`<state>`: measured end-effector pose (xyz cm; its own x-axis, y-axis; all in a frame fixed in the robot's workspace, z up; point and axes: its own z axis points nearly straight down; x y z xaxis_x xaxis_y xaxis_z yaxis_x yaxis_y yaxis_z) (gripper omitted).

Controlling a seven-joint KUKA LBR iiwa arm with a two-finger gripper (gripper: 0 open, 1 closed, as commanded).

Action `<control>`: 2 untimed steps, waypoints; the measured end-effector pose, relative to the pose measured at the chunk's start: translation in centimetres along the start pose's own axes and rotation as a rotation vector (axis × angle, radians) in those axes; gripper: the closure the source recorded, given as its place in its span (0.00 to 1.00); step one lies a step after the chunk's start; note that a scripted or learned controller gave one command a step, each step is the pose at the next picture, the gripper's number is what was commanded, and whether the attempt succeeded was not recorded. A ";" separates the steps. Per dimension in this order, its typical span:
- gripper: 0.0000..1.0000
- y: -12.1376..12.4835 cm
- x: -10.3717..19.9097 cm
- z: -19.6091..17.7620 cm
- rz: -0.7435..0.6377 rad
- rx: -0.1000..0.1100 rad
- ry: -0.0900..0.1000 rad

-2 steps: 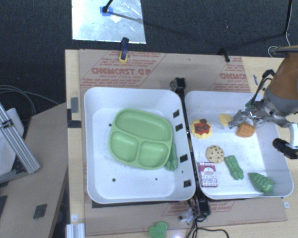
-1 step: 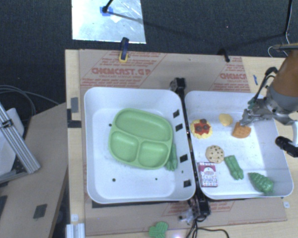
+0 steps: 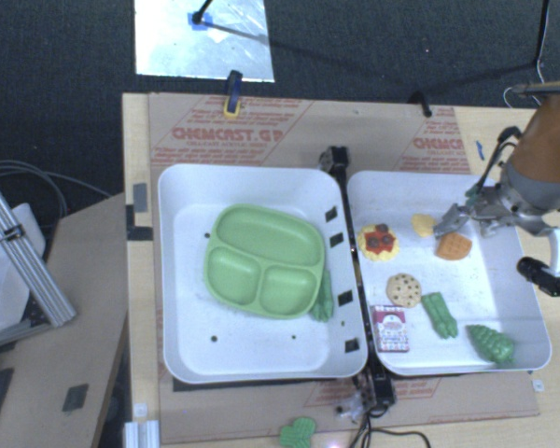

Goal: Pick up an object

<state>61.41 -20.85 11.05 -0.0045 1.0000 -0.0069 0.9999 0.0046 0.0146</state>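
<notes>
A small orange waffle-textured toy food piece [image 3: 454, 246] is lying in the upper middle of the right shallow white bin [image 3: 527, 297], and it looks like the likeliest target, since it is sitting just below and a little to the left of the grey two-finger gripper [image 3: 455, 218]. The gripper is hanging over the upper right part of the frame, its fingers pointing toward the left edge of the picture; whether they are spread or closed I cannot tell, and nothing is showing between them. A pale yellow rounded toy piece [image 3: 423, 224] is resting just left of the gripper tip, near the orange piece but apart from it.

The coming move is turning on that short offset: the orange piece is lying down-frame of the fingertips, roughly round with no clear long axis, so finger orientation probably matters little, while the yellow piece beside it could get nudged.

Further out in the same bin, a yellow disc with red berries [image 3: 380, 242] is sitting near the left wall, a chocolate-chip cookie [image 3: 403, 289] below it, a small red and white carton [image 3: 391, 329] at the lower left, a green pickle-like piece [image 3: 439, 314] in the lower middle, and a bumpy green leafy piece [image 3: 491, 343] at the lower right. The left white bin [image 3: 182, 343] is holding a green compartment tray [image 3: 263, 261].
</notes>
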 end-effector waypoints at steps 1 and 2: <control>0.00 0.1 0.2 2.7 0.001 0.013 0.006; 1.00 0.3 0.2 1.4 0.000 0.007 0.005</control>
<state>61.74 -20.68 9.67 -0.0041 1.0000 -0.0017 1.0000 0.0041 0.0072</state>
